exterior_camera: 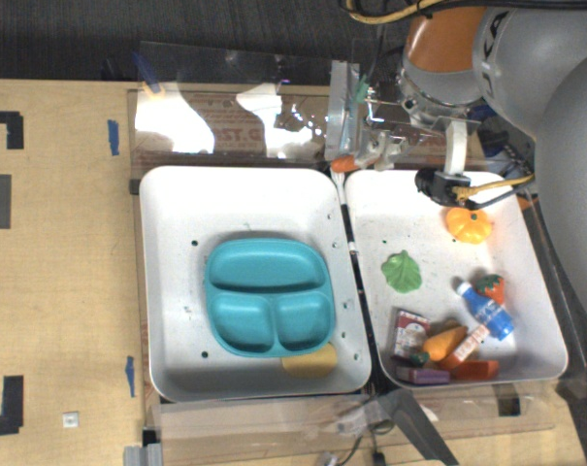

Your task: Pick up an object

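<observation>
Claw [369,136] at far rim of right bin [550,289] | finger state: cannot tell | orange toy [468,224] near, toward viewer, apart | green leaf [403,271] nearer viewer

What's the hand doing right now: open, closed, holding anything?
Hand: over the back edge of the right bin; open or closed cannot be told, and nothing is seen held in it.

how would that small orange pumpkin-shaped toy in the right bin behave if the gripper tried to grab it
The small orange pumpkin-shaped toy looks rounded, so it would probably roll or squirt sideways if pinched off-centre. It seems small and likely light, so a nudge could shift it across the smooth white right bin. Its glossy look suggests a somewhat slippery surface.
</observation>
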You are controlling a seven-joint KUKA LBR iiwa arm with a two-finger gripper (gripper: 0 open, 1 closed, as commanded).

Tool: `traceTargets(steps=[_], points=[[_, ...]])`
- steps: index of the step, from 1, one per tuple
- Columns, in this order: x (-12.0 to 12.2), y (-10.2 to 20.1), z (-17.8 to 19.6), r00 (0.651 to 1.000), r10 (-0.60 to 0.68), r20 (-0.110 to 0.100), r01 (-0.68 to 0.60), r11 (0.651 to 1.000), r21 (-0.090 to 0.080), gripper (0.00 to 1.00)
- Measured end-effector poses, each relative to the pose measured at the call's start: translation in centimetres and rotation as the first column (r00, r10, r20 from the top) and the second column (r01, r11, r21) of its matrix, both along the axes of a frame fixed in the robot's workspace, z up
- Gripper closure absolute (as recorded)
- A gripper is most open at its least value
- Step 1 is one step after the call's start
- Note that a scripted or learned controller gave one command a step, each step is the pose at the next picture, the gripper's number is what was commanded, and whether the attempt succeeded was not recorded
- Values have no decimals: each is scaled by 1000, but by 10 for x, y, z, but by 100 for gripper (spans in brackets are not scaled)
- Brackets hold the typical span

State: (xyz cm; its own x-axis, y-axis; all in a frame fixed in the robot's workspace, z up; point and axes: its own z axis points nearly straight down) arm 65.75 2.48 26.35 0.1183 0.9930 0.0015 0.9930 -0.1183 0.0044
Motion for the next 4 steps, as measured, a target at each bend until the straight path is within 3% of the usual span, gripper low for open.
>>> traceTargets(steps=[1, 2, 3, 4], points=[[-40, -37, 31, 965, 263, -7, -263, 965, -1, 100], [-40, -37, 31, 964, 264, -8, -264, 964, -1, 0], [-69, -76, -85, 957, 291, -14, -291, 957, 2, 0], [-76, -136, -167, 966, 257, -10, -257, 966, 0, 0]])
